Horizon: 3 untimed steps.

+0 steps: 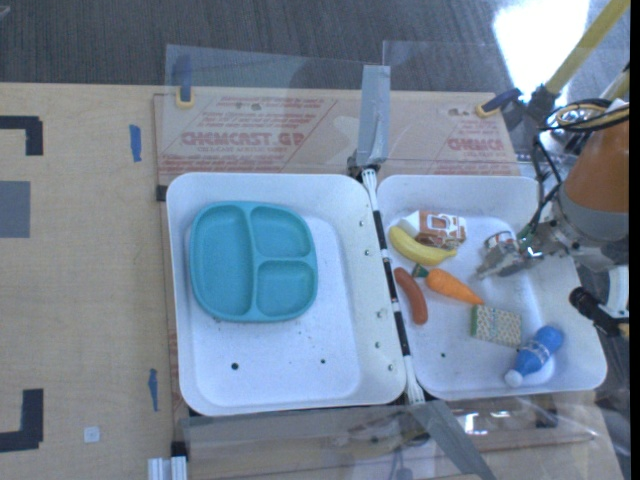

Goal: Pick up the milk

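The left bin [200,368] carries a teal divided plate [253,261], lying toward its far left corner, three compartments showing. Across the divider, the right bin [450,373] is the busy one. A sausage [412,295] lies by its left edge, a banana [420,247] just beyond it toward the far edge, and touching the banana's far side is the milk [441,229] — a small carton with brown and white print, lying near the bin's far edge, left of centre. Its long axis seems to run roughly left to right with a slight tilt, but the print is too blurred to tell which end is the top.

A carrot [453,287] points toward the bin's near right corner; near it sits a patterned green packet [497,324], and a blue bottle [534,354] lies by that corner, white cap toward the near edge.

The gripper [499,258] hangs low by the bin's right edge, well apart from the milk — its metal fingers [497,243] look spread and hold nothing. The arm [600,183] is cut off at the right.
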Each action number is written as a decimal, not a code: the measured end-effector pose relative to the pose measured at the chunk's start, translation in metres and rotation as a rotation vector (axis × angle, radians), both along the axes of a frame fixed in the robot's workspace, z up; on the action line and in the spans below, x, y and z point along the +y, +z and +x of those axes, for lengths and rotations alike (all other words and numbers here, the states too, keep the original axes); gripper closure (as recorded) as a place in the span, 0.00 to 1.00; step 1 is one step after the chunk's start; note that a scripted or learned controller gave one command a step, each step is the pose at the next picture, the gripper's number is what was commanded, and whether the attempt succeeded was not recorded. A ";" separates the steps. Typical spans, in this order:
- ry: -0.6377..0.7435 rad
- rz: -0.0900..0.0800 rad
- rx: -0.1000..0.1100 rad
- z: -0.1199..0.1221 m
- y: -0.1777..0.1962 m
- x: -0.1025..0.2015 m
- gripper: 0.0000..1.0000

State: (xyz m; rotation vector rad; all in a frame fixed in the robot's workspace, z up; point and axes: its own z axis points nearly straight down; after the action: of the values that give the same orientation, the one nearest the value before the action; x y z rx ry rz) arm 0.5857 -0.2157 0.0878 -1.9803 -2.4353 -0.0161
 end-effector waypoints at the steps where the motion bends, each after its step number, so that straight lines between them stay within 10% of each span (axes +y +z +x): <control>1: 0.220 -0.013 -0.004 0.043 -0.001 0.029 0.00; 2: 0.217 -0.016 -0.012 0.044 0.012 0.027 1.00; 3: 0.208 -0.012 -0.001 0.041 0.086 0.080 1.00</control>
State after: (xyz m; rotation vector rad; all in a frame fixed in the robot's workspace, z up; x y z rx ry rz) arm 0.6264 -0.1354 0.1733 -1.7208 -2.6342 -0.0025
